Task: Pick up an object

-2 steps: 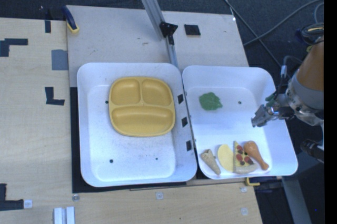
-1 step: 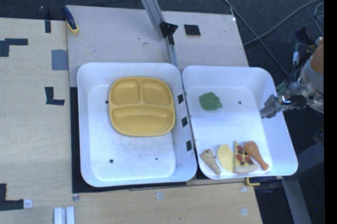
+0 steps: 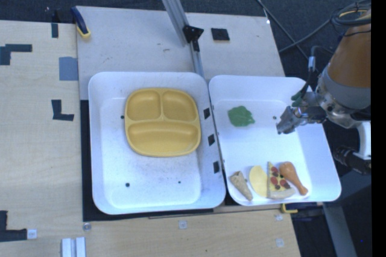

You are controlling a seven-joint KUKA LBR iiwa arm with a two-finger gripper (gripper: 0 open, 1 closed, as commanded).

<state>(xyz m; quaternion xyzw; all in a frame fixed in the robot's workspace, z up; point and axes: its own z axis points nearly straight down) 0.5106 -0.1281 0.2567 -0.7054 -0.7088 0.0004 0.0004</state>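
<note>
— Where's your gripper (image 3: 286, 123)?

— Over the right bin (image 3: 265, 144), near its right wall. I can't tell its state.

— Targets?

— I see a green piece (image 3: 241, 116) just to its left. Chicken leg (image 3: 293, 177), pizza slice (image 3: 277, 183) and other food lie at the near edge. A yellow tray (image 3: 162, 122) sits in the left bin (image 3: 105, 147).

From my feed, two bins sit side by side on the table (image 3: 139, 32). The left bin (image 3: 102, 147) holds a divided tray (image 3: 162, 122) lying flat in its rear half. In the right bin (image 3: 265, 141), a leafy piece (image 3: 241, 116) rests towards the rear left. Along its front edge I see a row of small food items: a wedge (image 3: 241, 184) on the left, then a slice (image 3: 258, 180), then a pizza piece (image 3: 277, 182), with a drumstick (image 3: 294, 177) at the right end, touching it. The gripper (image 3: 286, 123) hangs over the right bin's rear right part, well apart from the leafy piece and behind the row.
</note>
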